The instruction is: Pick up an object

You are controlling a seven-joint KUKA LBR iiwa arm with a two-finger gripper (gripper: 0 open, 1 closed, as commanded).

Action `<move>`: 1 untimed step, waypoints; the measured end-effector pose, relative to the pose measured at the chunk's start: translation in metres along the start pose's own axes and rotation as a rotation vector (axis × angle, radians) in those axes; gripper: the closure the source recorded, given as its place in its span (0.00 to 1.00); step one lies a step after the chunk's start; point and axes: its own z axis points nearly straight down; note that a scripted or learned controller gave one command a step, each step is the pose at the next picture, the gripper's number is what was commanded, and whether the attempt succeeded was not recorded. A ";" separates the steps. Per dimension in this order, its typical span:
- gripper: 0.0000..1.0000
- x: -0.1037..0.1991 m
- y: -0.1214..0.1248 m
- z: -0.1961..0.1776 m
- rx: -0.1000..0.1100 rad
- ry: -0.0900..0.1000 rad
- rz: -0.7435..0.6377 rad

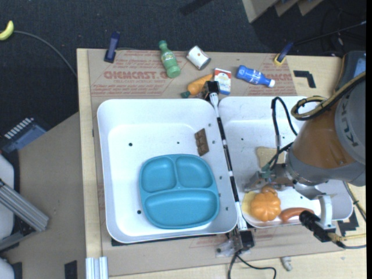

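Surface (145,74): lying pale brown with red lettering behind the bins, sitting on dark carpet.
Green bottle (170,59): lying on its side on the surface behind the left bin.
White cup (198,57): tipping over just right of the green bottle.
Blue bottle (254,76): lying on its side behind the right bin.
Small carton (222,80): resting beside an orange item (197,86), possibly a toy carrot.
Blue clip (111,46): sitting at the surface's back left corner.
Second clip (283,53): standing blue and yellow at the back right.
Yellow object (6,30): lying on the floor at far left, trailing a thin cable.
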 end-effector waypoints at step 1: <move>0.00 -0.005 0.000 0.000 0.000 -0.001 0.000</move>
